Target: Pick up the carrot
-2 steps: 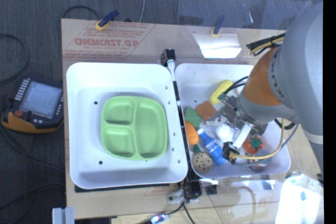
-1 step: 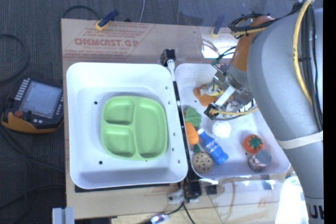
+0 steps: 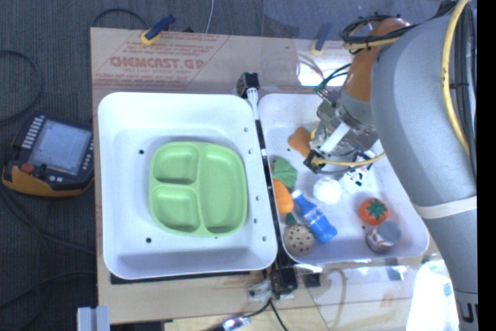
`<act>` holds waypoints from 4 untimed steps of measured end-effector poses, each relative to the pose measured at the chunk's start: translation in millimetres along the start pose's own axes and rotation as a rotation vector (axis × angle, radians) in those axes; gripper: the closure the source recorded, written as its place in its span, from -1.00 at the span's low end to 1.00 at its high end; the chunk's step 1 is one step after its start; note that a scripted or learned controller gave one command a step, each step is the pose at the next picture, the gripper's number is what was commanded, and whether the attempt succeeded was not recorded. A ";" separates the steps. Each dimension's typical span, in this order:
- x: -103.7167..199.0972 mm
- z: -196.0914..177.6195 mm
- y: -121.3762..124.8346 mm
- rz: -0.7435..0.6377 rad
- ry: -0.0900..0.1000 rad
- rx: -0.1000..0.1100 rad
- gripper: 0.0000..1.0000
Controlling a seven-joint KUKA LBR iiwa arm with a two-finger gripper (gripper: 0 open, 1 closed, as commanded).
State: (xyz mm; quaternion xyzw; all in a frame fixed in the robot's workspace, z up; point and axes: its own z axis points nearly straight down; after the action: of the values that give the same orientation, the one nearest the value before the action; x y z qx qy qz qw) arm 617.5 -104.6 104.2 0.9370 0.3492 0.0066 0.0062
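At the near edge of the right bin (image 3: 403, 201), a brown speckled cookie-like disc (image 3: 298, 239) lies towards the left and a grey-brown rounded thing (image 3: 384, 237) towards the right. Just beyond the disc, a small blue bottle (image 3: 315, 218) lies tilted, its pale cap end pointing far-left. To its right, apart from it, sits a red-orange tomato toy (image 3: 373, 211) with a green stalk.

The carrot (image 3: 283, 198) lies against the left wall of the right bin, just left of the bottle's cap end. A green leafy piece (image 3: 284, 170) touches its far end; whether it belongs to the carrot cannot be told. A white ball (image 3: 327, 191) rests near the bin's middle, right of the carrot.

Beyond the ball, the gripper (image 3: 332, 139) hangs over the far half of the right bin, well apart from the carrot. How wide it stands cannot be told. An orange-brown thing (image 3: 299, 141) lies just to its left.

The left bin (image 3: 124, 120) holds a green divided plate (image 3: 198, 187). Left of the bench, a teach pendant (image 3: 50, 154) lies on the floor.
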 end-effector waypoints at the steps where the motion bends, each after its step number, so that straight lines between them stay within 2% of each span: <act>1: -0.7 1.4 -0.7 0.000 -0.003 0.002 -1.00; 2: -6.2 11.2 -11.4 0.178 0.004 0.005 -1.00; 3: 4.1 -82.5 -134.9 -0.127 -0.008 0.020 -1.00; 4: -14.1 -80.4 -169.5 -0.019 -0.016 0.025 -1.00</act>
State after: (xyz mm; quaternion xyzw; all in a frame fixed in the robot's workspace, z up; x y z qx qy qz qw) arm 494.6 14.9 181.7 0.9337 0.3580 -0.0051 -0.0026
